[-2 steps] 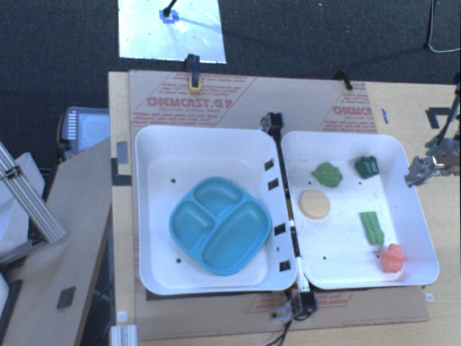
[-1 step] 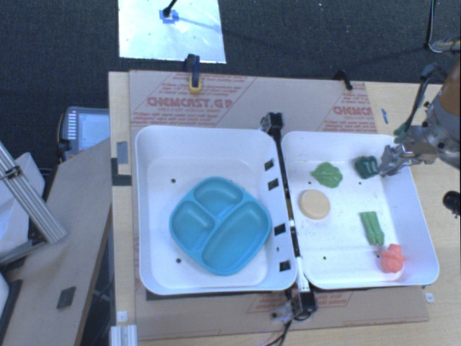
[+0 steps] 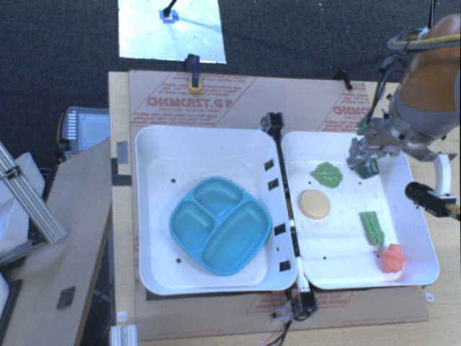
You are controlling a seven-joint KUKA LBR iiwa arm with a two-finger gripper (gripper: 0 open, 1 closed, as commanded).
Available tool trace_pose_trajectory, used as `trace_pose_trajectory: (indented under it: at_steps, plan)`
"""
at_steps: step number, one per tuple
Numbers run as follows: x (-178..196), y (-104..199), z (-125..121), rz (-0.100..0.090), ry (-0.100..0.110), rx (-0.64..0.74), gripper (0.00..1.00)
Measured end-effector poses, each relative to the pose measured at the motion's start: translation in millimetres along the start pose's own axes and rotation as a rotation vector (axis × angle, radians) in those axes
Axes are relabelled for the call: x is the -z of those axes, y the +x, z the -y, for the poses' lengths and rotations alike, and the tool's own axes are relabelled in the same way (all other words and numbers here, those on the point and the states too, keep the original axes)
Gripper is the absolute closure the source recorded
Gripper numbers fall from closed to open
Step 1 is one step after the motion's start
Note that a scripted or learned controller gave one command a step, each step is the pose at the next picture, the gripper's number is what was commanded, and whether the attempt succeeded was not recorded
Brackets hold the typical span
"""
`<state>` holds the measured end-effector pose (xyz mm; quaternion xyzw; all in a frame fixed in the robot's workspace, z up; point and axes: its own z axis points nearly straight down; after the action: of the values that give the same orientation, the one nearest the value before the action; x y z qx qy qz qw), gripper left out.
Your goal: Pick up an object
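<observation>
Presently, from where I stand, the bench holds the following.

Left bin (image 3: 155,146): shallow, white. Contents: one blue divided plate (image 3: 220,224), three compartments, lying flat near the middle, nothing on it.

Right bin (image 3: 410,215): shallow, white, set just beside the left one, a black hinge strip (image 3: 282,193) between them. Contents, four loose items:
- green leaf-shaped piece (image 3: 328,174), upper middle;
- round tan piece (image 3: 315,204), like a biscuit or bun, just below the leaf and apart from it;
- green ridged stick (image 3: 372,227), lower right of centre;
- orange-pink lump (image 3: 392,258), near the bin's lower right corner, just below the stick.

Arm: grey body with orange band, reaching in from the right. Gripper (image 3: 365,158) hangs over the upper right part of the right bin, just right of the leaf-shaped piece. A small dark green patch shows at the tips (image 3: 370,169); whether this is a fifth object pinched there or part of the tool, I cannot make out. The spread of the fingers cannot be told from this angle.

Status of task: by my reading, not shown as done. All four catalogued items lie on the bin floor, none raised. The leaf piece is the nearest candidate. If the green patch is indeed an object in the grip, the lift has yet to clear the bin; if not, a descent, a close and a lift all remain.
</observation>
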<state>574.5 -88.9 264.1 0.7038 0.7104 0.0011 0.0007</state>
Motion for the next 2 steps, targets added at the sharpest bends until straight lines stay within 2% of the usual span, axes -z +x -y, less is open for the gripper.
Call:
trace_pose_trajectory:
  at_steps: [1,2]
  plan:
    - [-5,59,-21,0.000,-0.001,0.001,1.00]
    - [-23,101,-46,0.000,-0.001,-0.001,1.00]
